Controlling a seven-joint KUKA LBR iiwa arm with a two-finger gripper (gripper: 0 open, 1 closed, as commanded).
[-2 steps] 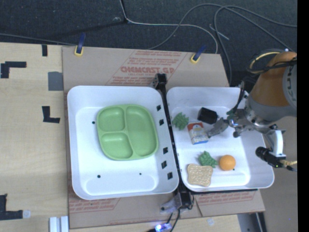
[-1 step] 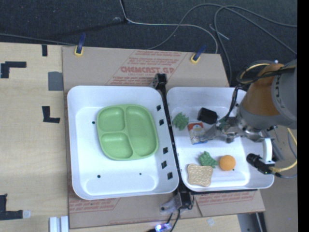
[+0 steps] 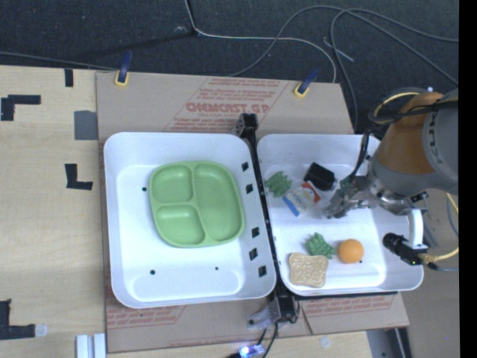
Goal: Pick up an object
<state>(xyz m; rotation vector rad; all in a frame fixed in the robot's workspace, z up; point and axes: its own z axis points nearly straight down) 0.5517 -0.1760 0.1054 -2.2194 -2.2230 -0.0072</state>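
The two-finger gripper (image 3: pixel 337 207) is seen just right of the small black block (image 3: pixel 320 176); finger state cannot be told.

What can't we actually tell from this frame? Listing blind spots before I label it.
- Gripper, camera view: too small and blurred to tell whether it is open or shut, or touching anything.
- Small packet: print too small to read.
- Black object: too dark and small to identify.
- Arm: cut off by the right edge, so its base is unseen.
- Right bin: floor beneath the wrist is hidden by the arm.
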